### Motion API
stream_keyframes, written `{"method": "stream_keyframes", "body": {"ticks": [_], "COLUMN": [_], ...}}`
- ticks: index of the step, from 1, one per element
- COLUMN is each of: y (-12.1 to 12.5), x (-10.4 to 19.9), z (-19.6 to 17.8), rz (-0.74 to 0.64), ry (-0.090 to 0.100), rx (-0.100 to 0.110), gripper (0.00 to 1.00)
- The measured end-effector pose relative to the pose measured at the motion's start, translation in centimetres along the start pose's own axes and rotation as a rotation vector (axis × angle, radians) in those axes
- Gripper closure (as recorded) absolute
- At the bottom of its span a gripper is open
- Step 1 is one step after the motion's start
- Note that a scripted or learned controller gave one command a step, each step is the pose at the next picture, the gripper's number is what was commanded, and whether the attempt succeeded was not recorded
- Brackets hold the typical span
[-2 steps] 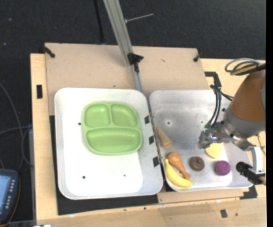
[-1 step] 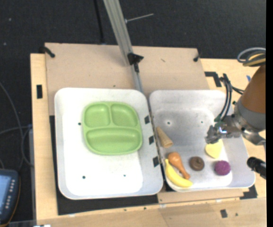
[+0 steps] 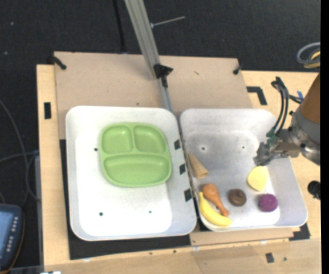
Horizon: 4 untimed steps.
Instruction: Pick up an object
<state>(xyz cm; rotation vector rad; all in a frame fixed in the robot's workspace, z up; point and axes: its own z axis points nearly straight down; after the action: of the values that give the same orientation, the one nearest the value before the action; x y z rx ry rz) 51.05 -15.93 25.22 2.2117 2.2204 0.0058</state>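
I see the jaws (image 3: 265, 153) low over the right bin (image 3: 221, 124), just above the yellow piece (image 3: 258, 178); I cannot tell their spread. Purple ball (image 3: 267, 202), brown ring (image 3: 236, 197) and banana (image 3: 214, 214) lie nearby. The green tray (image 3: 135, 155) sits in the left bin (image 3: 84, 210).

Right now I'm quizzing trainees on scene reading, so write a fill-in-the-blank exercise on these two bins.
The green three-compartment plastic plate lies in the ____ white bin.
The yellow toy banana lies in the right white bin beside the ____ toy drumstick.
The arm's end effector hovers just above the pale ____ rounded piece.

Missing words: left; orange; yellow
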Motion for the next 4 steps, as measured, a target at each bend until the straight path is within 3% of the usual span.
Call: {"method": "stream_keyframes", "body": {"ticks": [2,4], "y": [4.0,10.4], "x": [9.6,18.3], "z": [1.7,1.6], "rz": [-0.003,-0.003], "ry": [0.003,0.004], "rx": [0.006,0.004], "gripper": [1.00,1.00]}}
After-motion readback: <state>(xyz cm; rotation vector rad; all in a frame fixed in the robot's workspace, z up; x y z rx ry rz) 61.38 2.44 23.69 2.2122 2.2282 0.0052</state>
